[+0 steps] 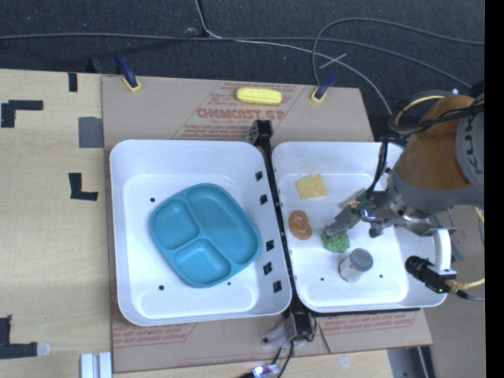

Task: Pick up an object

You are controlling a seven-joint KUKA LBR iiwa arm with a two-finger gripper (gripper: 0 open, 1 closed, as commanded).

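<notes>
In the right-hand shallow white bin [315, 294], toward its three o'clock side, the claw [344, 225] hangs low over a small green knobbly piece, broccoli-like in look [337, 242]. The dark fingers slant down toward eight o'clock and end right at the top of that piece; whether they are spread or closed, and whether anything sits between them, I cannot tell from this slanted view. The grey arm with its orange band [431, 160] comes in from three o'clock, which is likely why the claw leans rather than dropping straight.

The green piece looks the likeliest target, being nearest the fingertips. It is small, rounded and lumpy, dull green with darker shadows, resting on the bin floor. Just at its nine o'clock lies a brown pretzel-shaped ring [299, 224], near but apart. At its five o'clock stands a short grey metal-looking cylinder [356, 264], close beside. A flat yellow square like a cracker [311, 187] lies toward eleven o'clock, well apart.

The crowding matters, in my judgement: a closing claw could nudge the cylinder or the pretzel.

The left bin [126, 164] holds a blue divided plastic plate [205, 235]. A yellow corn-cob toy [258, 96] lies on the cardboard-covered worktop [173, 105] at twelve o'clock, outside both bins
</notes>
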